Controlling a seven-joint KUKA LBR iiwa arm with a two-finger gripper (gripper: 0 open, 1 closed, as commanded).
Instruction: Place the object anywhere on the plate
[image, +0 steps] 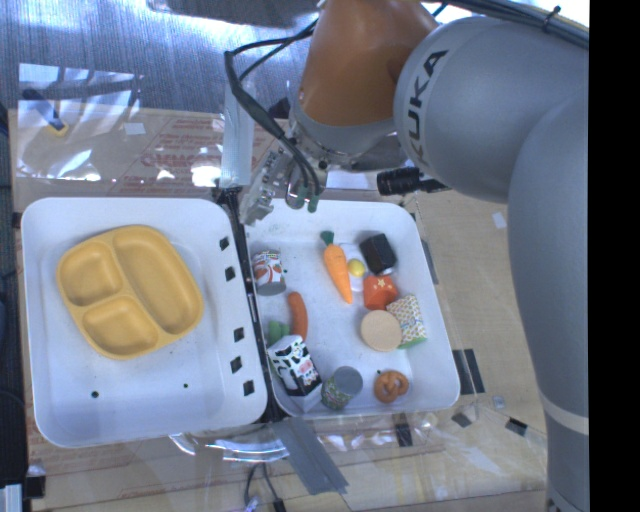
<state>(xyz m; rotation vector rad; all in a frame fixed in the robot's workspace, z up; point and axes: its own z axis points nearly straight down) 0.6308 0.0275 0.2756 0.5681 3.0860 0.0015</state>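
**Jaws poised at the top left corner of the right bin, plate bare**

Jaws hang over the far left corner of the right bin (432, 318), close to the ridge where the two bins meet. From where I stand I cannot tell whether they are apart or together.

Starting at the left, the left bin (40, 380) holds the yellow plate (130, 290), a three-part tray lying flat towards the bin's left and far side. White floor shows all round it, most of it along the near edge and on the right towards the shared ridge. Over the plate the way is open.

Across the ridge, the right bin is crowded. Just inside its left wall stands a small can (268, 272), the nearest piece to the jaws and a little nearer to me than they are. Beyond it come a reddish sausage (297, 313) and a cow-patterned carton (293, 363) against the near wall, with a grey tin (344, 386) beside it. Further right lies a carrot (338, 272), pointing away from the jaws, then a black block (378, 253), a red tomato (379, 291), a tan disc (381, 330) touching a patterned wedge (408, 318), and a pretzel (391, 385) in the near right corner. Every candidate object lies in this bin, well apart from the plate.

The arm (500, 120) fills the right side, its orange band (355, 55) above the wrist.
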